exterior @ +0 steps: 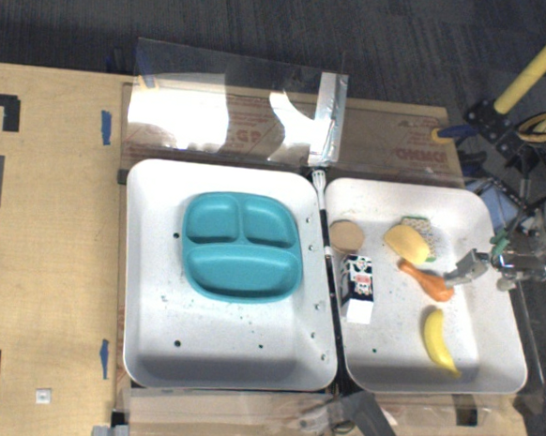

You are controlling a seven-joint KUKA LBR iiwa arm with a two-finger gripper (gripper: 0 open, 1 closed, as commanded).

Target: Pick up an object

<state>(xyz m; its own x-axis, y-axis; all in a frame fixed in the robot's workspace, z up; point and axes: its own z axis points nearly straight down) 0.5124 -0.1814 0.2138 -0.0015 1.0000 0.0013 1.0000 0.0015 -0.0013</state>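
Reaching in over the right bin (502, 362), the gripper (471, 267) hangs just right of the carrot (425, 280), with one metal finger angled toward the carrot's thick end. Whether the jaws are parted or closed I cannot tell from here, and nothing sits visibly between them. The carrot lies just below the yellow sponge (412, 240), with the banana (438, 340) further below it. To grasp well, I'd say the fingers should straddle the carrot across its width, clear of the sponge, before closing and lifting straight up.
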